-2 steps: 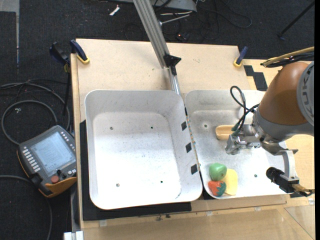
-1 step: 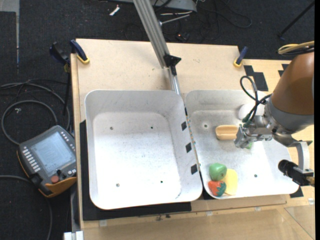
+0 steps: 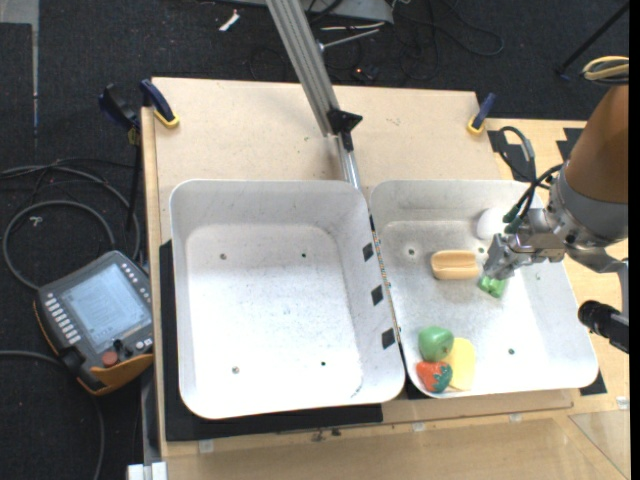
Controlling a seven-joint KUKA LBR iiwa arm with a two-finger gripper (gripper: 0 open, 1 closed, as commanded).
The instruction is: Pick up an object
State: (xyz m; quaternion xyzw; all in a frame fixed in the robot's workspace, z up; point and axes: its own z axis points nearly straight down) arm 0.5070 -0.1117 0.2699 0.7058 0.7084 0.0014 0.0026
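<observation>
- The wooden surface carried two shallow white bins side by side; its right part ran under the arm and out of frame.
- The left bin lay to the left of the right bin, their rims meeting at the middle.
- The arm reached in from the right, cut off by the frame edge and covering the right bin's far corner.
- The tool hung low over the right bin, just right of a tan oblong object; whether its tips were spread or pressed together could not be told.
- A small green object sat directly under the tool, partly hidden; contact was unclear.
- At the bin's near rim, a green round object, a yellow piece and a red piece clustered together, touching.
</observation>
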